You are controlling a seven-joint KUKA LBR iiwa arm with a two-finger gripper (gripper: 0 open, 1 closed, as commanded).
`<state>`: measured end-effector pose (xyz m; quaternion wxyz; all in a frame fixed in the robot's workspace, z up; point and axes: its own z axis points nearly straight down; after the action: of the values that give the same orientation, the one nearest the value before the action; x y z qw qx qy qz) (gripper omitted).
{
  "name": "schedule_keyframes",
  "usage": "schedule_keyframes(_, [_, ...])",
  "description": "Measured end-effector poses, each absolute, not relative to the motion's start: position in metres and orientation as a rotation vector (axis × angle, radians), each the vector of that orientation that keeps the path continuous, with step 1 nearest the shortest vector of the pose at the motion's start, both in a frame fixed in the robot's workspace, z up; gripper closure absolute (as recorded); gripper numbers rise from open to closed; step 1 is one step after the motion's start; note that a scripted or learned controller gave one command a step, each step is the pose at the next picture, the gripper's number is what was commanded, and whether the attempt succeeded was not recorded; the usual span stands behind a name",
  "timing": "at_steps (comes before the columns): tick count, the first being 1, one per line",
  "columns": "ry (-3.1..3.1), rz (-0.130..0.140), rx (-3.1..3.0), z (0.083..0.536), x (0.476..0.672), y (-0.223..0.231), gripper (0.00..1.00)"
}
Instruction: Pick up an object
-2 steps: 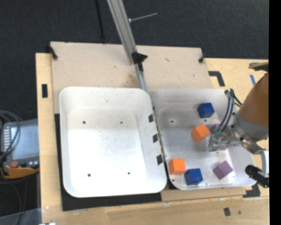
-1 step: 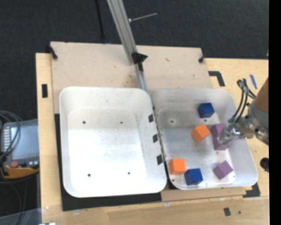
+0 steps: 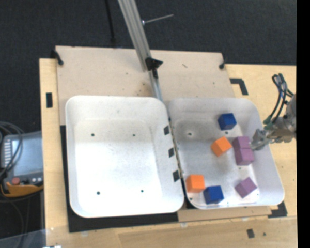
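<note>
Cut off and unclear

At three o'clock my grey arm [image 3: 287, 119] leaves frame; its gripper [image 3: 259, 140] is too blurred to read.

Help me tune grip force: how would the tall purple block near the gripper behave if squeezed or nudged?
The tall purple block looks matte with flat faces, so probably easy to grip, unlikely to roll. Standing taller than wide, it may tip if nudged high. It sits close to the orange cube, so a push could shove that too.

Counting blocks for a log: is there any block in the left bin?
No: the left bin holds no blocks; the orange block and the others lie in the right bin.
</note>
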<state>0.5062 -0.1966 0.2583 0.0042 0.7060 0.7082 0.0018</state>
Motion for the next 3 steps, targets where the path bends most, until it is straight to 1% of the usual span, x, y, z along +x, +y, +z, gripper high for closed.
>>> schedule_keyframes(1, [2.229, 0.005, 2.21, 0.265, 0.517, -0.146, 1.0])
schedule_keyframes(2, [2.23, 0.005, 2.211, 0.272, 0.52, -0.095, 1.0])
schedule_keyframes(3, [2.23, 0.001, 2.214, 0.256, 0.52, -0.043, 1.0])
